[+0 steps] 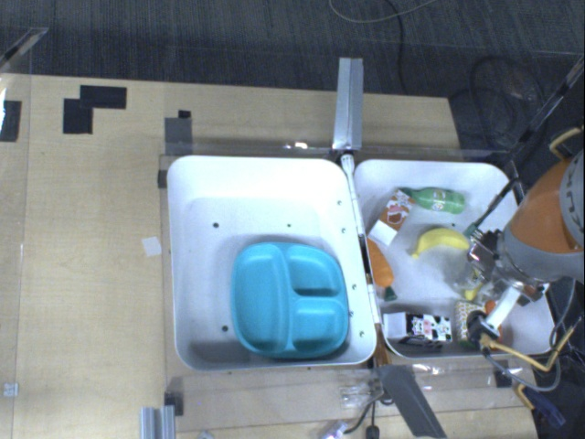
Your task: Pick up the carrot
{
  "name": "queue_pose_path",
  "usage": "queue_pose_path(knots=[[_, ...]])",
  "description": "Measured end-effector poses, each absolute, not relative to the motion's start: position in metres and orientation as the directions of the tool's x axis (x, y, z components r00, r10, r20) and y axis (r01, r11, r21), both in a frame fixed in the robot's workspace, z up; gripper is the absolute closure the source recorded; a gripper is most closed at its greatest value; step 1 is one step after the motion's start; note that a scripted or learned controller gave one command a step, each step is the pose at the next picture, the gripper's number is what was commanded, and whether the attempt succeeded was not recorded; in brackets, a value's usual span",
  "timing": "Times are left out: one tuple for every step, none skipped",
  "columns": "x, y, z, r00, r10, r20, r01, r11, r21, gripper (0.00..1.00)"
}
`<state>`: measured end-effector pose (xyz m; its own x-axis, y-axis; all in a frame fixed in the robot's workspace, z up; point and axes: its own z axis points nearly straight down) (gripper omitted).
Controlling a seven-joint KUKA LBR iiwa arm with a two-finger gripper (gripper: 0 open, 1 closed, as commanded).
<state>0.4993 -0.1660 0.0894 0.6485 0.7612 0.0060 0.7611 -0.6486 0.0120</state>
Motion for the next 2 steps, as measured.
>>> queue_pose_path(knots=[[0.492, -0.176, 0.090, 0.256, 0.967, 0.000, 0.966, -0.256, 0.017, 1.00], [0.493, -0.152, 0.163, 0.140, 0.990, 0.000, 0.990, -0.140, 0.005, 1.00]])
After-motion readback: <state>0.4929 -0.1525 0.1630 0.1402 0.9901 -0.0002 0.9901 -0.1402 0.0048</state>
